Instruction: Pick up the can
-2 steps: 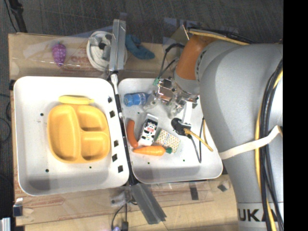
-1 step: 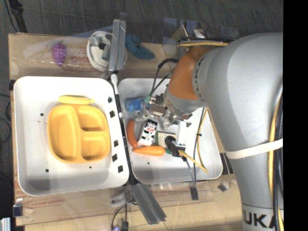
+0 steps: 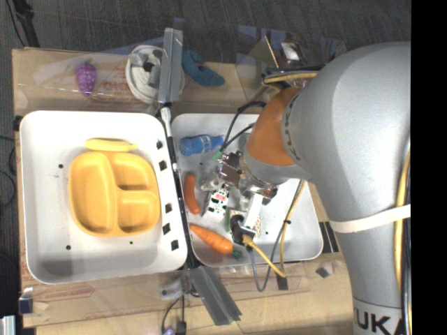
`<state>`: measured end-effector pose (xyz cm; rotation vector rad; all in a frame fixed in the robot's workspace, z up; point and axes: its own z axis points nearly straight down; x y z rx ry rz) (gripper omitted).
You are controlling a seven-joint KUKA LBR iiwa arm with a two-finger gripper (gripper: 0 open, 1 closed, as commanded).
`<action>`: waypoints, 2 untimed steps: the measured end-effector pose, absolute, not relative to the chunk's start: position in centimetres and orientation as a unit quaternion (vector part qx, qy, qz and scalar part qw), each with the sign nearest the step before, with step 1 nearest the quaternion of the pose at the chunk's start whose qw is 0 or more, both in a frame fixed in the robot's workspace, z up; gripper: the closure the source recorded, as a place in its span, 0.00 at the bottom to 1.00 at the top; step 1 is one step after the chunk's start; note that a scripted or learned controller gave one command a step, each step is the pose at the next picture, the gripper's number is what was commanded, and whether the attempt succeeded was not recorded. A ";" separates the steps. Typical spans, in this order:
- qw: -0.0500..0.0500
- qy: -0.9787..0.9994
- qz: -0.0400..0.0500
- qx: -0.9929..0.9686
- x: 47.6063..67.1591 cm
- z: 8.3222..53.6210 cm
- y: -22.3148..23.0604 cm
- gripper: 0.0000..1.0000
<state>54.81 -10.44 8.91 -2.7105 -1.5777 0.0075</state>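
Right bin [image 3: 307, 236] is crowded: settle the gripper [image 3: 225, 187], its opening unreadable, squarely over the can [image 3: 220, 201], clear of the carrot [image 3: 211, 239].

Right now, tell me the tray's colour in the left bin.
Yellow; the tray shows clearly in the camera view.

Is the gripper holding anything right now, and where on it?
Cannot tell: the gripper is low in the right bin, over clutter, and no can is visibly in its grasp.

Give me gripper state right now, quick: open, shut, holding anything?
Gripper: cannot be told; it sits low in the right white shallow bin, among the orange carrot and blue plastic bottle.
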 end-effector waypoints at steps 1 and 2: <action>0.003 -0.504 0.003 -0.864 54.9 9.7 -10.4 1.00; 0.001 -0.499 0.002 -0.867 54.7 24.7 -10.4 1.00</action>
